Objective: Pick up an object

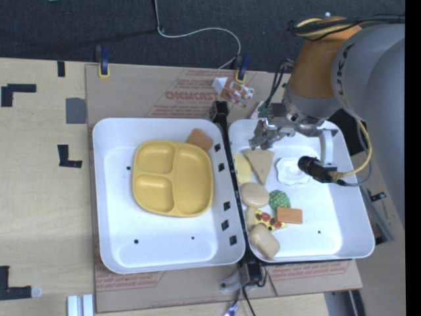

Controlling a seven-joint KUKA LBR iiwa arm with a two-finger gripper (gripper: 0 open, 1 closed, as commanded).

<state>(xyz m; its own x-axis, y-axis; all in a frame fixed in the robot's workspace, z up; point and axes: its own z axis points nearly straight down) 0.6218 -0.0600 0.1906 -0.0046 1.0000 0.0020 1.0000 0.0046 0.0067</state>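
Note:
My gripper (pixel 265 135) hangs over the back left part of the right bin (pixel 342 232), just above a pale yellow wedge (pixel 261 164). Around the wedge lie a yellow piece (pixel 242 170), a tan bun (pixel 254 194), a white piece (pixel 288 172), a green piece (pixel 279 197), an orange block (pixel 289 215), a small multicoloured item (pixel 266 220) and a beige roll (pixel 264 243). The grey arm with its orange band (pixel 319 54) reaches in from the upper right. The view does not show anything between the fingers.
In the left bin (pixel 112 236) a yellow divided plate (pixel 173 177) lies flat, with a brown block (pixel 199 139) at its far right corner. A black divider (pixel 227 176) joins the two bins. A cable (pixel 197 31) runs along the back, and a small patterned item (pixel 234 91) lies behind the bins.

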